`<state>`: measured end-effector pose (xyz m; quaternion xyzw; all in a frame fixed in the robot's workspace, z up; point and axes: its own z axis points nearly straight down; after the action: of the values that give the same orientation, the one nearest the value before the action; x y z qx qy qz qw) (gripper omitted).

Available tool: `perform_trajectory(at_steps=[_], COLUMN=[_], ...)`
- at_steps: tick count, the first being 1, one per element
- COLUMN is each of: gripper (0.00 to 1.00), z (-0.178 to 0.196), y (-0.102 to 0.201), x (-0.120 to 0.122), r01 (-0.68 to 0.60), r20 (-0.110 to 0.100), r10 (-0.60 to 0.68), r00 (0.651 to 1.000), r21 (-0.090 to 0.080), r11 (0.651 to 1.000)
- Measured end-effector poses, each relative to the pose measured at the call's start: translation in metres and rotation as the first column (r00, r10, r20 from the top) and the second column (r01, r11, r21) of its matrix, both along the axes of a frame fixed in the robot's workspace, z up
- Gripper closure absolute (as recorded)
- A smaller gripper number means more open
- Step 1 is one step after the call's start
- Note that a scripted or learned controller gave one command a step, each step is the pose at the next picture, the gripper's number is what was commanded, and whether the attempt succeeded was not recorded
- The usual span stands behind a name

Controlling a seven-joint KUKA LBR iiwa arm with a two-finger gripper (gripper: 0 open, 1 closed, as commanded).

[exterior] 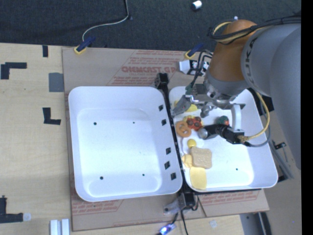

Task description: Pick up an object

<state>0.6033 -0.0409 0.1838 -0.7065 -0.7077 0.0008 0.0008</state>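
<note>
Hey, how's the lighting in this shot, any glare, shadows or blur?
Camera view: even, bright light; the left bin glares near-white with soft shading along its inner walls; the arm shades the right bin beneath it; the toast looks slightly soft.

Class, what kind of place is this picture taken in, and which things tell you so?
Most likely a robotics lab test bench: a grey robot arm reaches over two white bins, toy food such as a bread slice lies in one, and loose cables trail behind.

Two bins abut on counter (29,131): left bin (117,180); right bin (244,175) holds toy food (198,158) at 9 o'clock.
</note>
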Motion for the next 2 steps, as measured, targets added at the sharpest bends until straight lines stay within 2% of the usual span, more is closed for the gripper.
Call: perform_trajectory(at_steps=[1, 2], gripper=[0.00, 0.00], z=[0.000, 0.000], y=[0.022, 0.055], x=[-0.001, 0.008], r01=[-0.002, -0.003], r20=[0.000, 0.001], r10=[0.002, 0.003], r00=[1.000, 1.000], r21=[0.001, 0.000], r11=[1.000, 1.000])
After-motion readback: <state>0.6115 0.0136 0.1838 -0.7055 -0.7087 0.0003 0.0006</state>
